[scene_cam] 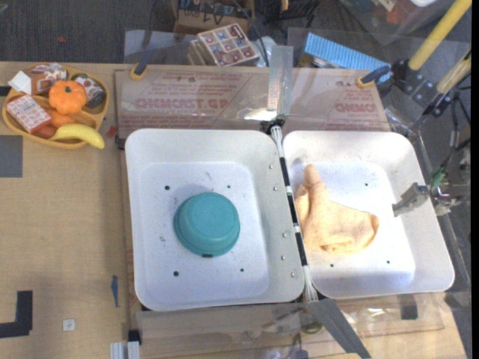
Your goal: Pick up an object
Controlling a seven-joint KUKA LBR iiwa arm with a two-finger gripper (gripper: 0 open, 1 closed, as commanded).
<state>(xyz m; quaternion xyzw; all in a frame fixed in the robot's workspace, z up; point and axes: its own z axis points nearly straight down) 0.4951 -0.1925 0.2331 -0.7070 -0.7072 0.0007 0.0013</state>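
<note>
While the divider ridge point(288, 200) between the two shallow white bins serves as the landmark, start far to its left: a yellow bowl of toy food point(54, 107), with an orange pumpkin and a yellow banana in it, sits on the tan bench well beyond the left white bin point(142, 170). Nearer the ridge, a teal round plastic bowl point(207, 224), lying upside down, rests by itself in the middle of that left bin, apart from every wall. Just right of the ridge, in the right white bin point(419, 268), lies a pale yellow-orange crumpled cloth point(334, 221); its narrow end points up along the ridge and its broad body spreads rightward, so its long axis runs roughly from upper left to lower right. Further right, near the right bin's far rim, a small grey gripper point(410, 198) shows at bin level; it is too small and blurred to tell whether it is open or closed, and nothing can be seen between its parts. The cloth lies to the gripper's left, near but not touching, and is the closer candidate by far; the teal bowl sits across the ridge. Nothing stands between gripper and cloth. My judgement: a short leftward reach onto the cloth's broad part suits best.
</note>
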